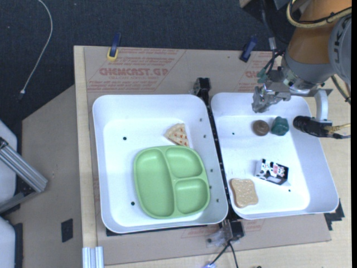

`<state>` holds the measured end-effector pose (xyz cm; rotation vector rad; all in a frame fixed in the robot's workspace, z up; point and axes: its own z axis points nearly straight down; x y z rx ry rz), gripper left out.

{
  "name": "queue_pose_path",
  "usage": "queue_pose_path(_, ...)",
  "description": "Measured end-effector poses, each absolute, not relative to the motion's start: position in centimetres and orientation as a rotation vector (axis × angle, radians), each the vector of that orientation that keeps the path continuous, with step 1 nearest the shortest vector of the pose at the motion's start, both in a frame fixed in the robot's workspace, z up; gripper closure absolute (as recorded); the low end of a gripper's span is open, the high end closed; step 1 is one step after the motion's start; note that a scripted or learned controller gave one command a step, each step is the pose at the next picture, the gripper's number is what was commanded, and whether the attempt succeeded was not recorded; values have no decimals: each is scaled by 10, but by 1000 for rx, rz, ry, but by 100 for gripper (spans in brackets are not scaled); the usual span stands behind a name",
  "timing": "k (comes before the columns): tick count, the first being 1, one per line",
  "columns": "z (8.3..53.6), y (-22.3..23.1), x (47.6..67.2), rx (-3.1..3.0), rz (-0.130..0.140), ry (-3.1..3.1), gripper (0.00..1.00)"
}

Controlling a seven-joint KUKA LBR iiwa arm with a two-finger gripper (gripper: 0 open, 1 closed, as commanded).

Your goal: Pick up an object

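My gripper (261, 106) hangs over the far part of the right bin (312, 202), pointed down, and from this slanted view I cannot tell its state — nothing shows in its grasp. Just in front of it, on the bin floor, sits a small brown round thing (261, 128), and touching that on its right a teal lump (280, 126); both lie apart from the gripper tip. Nearer the front of the same bin lies a black-and-white cow-patterned piece (273, 171), and by the front left corner a slice of toast (244, 192) lies flat. The left bin (111, 149) holds a green three-part plate (170, 181) towards its front, and a waffle wedge (177, 134) lies just behind the plate, close to its far rim. My arm (318, 32) comes in from the right, its orange band above the wrist. Both bins rest side by side on a cardboard sheet (139, 68) — a blue clamp (114, 47) grips its far edge.
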<state>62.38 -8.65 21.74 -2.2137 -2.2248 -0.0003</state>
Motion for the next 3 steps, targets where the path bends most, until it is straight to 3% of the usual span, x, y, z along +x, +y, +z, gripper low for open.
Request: queue_pose_path(3, 236, 75, 567, -2212, -1, -2225, 100)
